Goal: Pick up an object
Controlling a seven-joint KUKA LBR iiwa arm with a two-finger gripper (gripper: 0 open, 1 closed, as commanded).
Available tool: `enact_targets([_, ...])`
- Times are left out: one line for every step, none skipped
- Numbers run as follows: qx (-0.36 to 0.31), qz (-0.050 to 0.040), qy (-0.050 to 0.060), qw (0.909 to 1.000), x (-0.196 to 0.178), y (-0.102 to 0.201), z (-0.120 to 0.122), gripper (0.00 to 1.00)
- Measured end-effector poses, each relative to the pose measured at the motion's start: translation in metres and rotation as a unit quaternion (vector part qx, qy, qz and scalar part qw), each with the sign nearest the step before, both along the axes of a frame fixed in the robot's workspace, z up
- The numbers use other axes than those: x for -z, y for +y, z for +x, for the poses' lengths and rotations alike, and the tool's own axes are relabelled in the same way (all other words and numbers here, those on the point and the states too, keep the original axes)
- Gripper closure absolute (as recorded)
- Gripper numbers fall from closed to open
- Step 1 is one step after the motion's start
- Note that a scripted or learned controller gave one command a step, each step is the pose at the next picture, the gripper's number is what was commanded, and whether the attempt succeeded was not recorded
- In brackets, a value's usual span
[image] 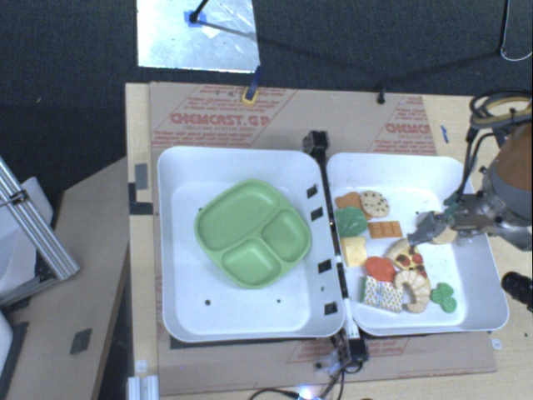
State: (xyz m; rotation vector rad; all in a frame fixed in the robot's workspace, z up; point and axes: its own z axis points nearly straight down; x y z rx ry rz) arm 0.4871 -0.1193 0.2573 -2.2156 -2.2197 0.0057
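From the overhead camera I see two white bins side by side on the bench. The left bin (179,182) carries a green divided plate (253,233) lying flat near its middle, with three compartments facing up.

The right bin (433,177) carries a cluster of toy food toward its left and lower part: a cookie with dark chips (375,202), an orange cracker (384,230), a green leaf (351,222), a yellow cheese slice (355,251), a red tomato piece (381,268), a pizza slice (408,258), a shrimp (414,290), a patterned wafer (382,294) and a small green broccoli piece (444,296) near the lower right corner.

My arm comes in from the right, low over the right bin. The gripper (420,227) sits just above and to the right of the pizza slice, beside the orange cracker. I cannot tell how far the fingers are parted, and I see nothing clearly held between them. All the pieces appear to rest on the bin floor.
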Motion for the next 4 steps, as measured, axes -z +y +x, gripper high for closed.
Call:
enact_targets([-0.001,-0.0004,-0.003,1.0,-0.004,0.0,0.0,0.0])
enact_targets([0.0,-0.0007,-0.005,1.0,0.05,0.005,0.007,0.0])
enact_targets([0.0,-0.0007,-0.004,1.0,0.087,0.006,0.005,0.0])
enact_targets([0.0,-0.0006,-0.005,1.0,0.143,0.005,0.006,0.0])
